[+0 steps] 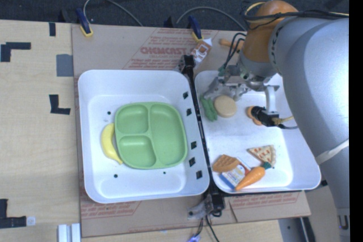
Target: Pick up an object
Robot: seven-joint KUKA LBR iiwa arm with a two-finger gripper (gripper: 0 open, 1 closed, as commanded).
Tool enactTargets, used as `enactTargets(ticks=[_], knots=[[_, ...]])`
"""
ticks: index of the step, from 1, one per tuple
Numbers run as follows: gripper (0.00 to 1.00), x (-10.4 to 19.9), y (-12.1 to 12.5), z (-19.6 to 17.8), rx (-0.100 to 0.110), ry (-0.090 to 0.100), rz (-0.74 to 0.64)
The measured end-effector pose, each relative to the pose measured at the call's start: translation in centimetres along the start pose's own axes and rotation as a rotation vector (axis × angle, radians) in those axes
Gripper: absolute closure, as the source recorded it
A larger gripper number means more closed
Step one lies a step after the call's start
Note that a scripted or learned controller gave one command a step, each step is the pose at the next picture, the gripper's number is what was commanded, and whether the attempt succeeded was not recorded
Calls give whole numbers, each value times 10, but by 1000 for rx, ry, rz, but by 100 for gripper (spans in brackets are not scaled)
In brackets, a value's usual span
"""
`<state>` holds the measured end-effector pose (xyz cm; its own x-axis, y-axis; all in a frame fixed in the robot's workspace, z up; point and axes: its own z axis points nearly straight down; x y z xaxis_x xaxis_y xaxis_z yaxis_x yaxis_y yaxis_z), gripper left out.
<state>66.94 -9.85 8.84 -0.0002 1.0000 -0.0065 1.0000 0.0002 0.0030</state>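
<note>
The gripper (pixel 227 89) hangs over the right bin (pixel 283 147), whether open I cannot tell, just above one tan bun (pixel 226 106); one carrot (pixel 251 176) lies well below it

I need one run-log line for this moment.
gripper: over right bin, above round beige piece | holding: nothing seen | green tray: left bin

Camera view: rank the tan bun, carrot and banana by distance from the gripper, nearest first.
Measured from the gripper at the top of the right bin:
1. Tan bun, right bin, just below the gripper.
2. Carrot, right bin, near its bottom edge.
3. Banana, left bin, against the left side of the green tray.
</note>
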Motion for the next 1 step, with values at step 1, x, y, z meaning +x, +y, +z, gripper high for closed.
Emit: enactTargets(ticks=[1], knots=[[0, -4, -7, -1, -8, 4, -1]])
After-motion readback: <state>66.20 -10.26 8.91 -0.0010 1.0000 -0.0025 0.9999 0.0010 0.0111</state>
